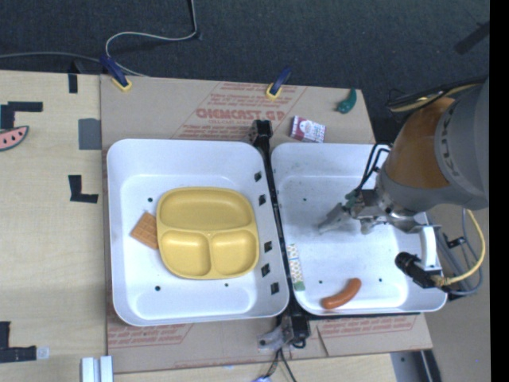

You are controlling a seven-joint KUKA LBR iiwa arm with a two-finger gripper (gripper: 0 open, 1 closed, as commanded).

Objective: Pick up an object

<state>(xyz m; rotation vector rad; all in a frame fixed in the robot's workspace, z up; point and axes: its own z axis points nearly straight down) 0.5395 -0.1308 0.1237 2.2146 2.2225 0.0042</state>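
Observation:
An orange-brown sausage (342, 293) lies near the front edge of the right bin (318, 173). My gripper (339, 217) hangs low over the middle of that bin, pointing left, about a hand's width behind the sausage and apart from it. Nothing shows in its grasp. In the left bin (127, 293) rests a yellow divided plate (208, 231). A tan cracker-like square (145, 229) sticks out from under the plate's left rim.
A thin printed strip (296, 265) lies along the right bin's left wall. Behind the bins on the cardboard are a small red-and-white packet (306, 129) and a teal piece (347, 100). The arm's grey body (445, 157) covers the right bin's right side.

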